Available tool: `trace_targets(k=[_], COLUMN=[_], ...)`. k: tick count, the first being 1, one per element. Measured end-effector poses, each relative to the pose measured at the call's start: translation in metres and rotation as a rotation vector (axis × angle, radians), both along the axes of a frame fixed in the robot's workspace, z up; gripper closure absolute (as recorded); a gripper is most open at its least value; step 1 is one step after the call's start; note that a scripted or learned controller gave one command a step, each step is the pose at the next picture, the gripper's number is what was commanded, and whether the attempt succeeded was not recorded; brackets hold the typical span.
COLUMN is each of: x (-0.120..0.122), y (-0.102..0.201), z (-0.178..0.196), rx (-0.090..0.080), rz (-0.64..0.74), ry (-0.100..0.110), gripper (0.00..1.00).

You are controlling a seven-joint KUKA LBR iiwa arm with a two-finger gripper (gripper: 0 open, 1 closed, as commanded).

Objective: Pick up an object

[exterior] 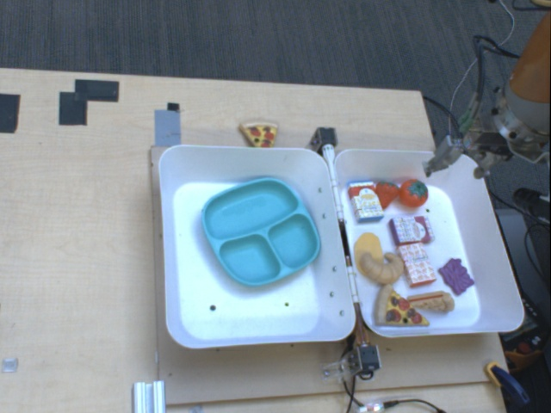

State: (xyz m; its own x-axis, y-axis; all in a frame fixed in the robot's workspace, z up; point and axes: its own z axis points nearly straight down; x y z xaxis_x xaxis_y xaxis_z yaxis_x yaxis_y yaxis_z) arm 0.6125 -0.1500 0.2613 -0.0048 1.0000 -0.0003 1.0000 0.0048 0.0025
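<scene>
The gripper (pixel 459 151) hangs above the right bin's (pixel 504 256) far corner, fingers spread and empty; the toy tomato (pixel 413 194) and other toys lie untouched, nothing picked yet.

The right bin (pixel 495 256) is crowded — toy foods (pixel 405 256) lie close together, with bare floor only along its right side. In the left bin (pixel 172 256), a blue divided plate (pixel 261 231) fills the middle — bare floor rings it.
</scene>
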Motion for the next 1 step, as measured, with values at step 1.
trace_targets(k=[1], x=[-0.03], y=[-0.0001], z=[-0.1752], rx=[0.0], rz=[-0.002], ry=[-0.002], gripper=[0.0])
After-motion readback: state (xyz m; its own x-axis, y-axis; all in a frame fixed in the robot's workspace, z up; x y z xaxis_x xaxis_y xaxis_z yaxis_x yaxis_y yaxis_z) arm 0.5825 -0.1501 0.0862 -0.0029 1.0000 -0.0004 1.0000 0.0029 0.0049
